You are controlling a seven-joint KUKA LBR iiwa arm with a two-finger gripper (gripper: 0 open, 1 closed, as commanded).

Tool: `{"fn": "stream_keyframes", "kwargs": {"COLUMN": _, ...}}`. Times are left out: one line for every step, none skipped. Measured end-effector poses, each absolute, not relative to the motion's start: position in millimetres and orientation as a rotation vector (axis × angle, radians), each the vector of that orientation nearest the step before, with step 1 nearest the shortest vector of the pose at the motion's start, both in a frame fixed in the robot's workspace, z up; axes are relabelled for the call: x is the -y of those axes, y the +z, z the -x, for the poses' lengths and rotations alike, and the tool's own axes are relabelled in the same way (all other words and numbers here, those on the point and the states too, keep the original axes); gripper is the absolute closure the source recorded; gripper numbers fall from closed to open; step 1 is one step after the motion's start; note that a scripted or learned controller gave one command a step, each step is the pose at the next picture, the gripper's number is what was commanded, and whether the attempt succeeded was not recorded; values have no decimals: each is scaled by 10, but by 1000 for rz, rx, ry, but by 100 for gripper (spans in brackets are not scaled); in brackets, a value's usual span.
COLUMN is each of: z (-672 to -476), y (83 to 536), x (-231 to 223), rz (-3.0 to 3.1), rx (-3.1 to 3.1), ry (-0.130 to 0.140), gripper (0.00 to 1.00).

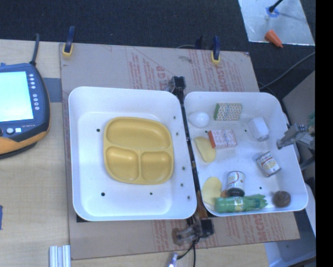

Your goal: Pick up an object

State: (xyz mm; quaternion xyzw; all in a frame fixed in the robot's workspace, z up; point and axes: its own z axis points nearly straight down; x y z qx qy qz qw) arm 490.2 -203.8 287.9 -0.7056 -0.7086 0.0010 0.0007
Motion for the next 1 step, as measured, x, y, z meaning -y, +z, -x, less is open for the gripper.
{"fn": "stream_keyframes", "kwargs": {"z": -5369, "y": 1749, "x": 2109, "rz": 2211, "rx": 2227, "ry": 6, "gripper": 0}}
